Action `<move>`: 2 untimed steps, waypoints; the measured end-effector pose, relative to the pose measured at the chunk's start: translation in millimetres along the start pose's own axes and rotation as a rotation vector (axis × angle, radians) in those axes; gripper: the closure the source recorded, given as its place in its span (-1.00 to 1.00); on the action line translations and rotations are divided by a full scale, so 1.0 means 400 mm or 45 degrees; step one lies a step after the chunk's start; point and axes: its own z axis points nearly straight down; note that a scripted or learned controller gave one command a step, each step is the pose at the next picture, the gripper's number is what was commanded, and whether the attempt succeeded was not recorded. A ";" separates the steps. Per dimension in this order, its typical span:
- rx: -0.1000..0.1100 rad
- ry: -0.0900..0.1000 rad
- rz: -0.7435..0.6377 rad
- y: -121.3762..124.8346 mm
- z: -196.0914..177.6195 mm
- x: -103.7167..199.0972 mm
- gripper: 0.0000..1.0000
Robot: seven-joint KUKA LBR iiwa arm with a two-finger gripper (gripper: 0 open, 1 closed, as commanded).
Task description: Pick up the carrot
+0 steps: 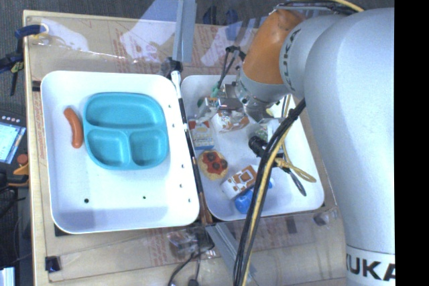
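Note:
The carrot is a short orange stick lying lengthwise in the left bin, just left of the blue divided plate. My gripper is down in the upper part of the right bin, among the small items there. It is well to the right of the carrot, with the plate and the bins' shared wall in between. The grey wrist and orange band rise behind it, and the arm's bulk hides the right bin's far right side.
The right bin holds several toy foods: a pizza slice, a white and brown packet, a blue piece, a small carton and yellow utensils. A cable hangs across this bin.

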 end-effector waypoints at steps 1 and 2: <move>-0.041 -0.011 -0.007 -0.048 0.032 0.002 -1.00; 0.000 0.000 0.012 -0.173 0.062 -0.079 -1.00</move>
